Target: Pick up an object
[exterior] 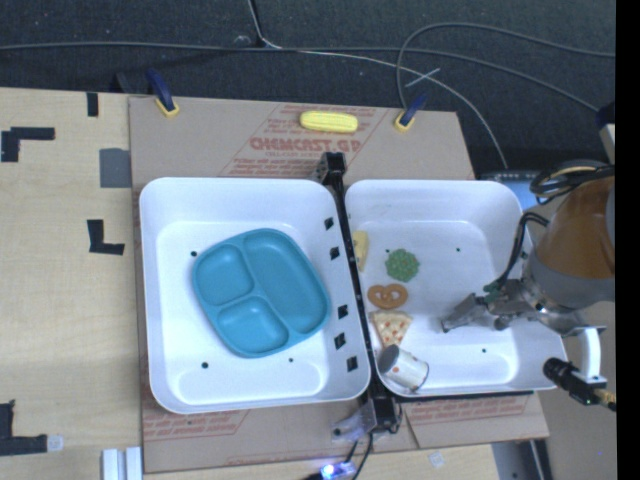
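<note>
You have two white bins: the left bin [160,298] and the right bin [470,208]. In the left one you can count one blue divided plate [260,290]. At the right bin's nine o'clock side you have one green piece [402,264], one pretzel [387,295], one pizza slice [391,327] and one cup [403,368] on its side. At twelve o'clock, on the cardboard, lies one yellow corn cob [328,121] between two clamps [163,96].

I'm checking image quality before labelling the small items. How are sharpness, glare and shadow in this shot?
Camera view: soft overall, so the pretzel and pizza slice lack fine detail; the white bins are bright and nearly washed out, with faint shadows under their rims; the gripper is blurry, its fingers hard to separate; the arm throws little visible shadow.
</note>
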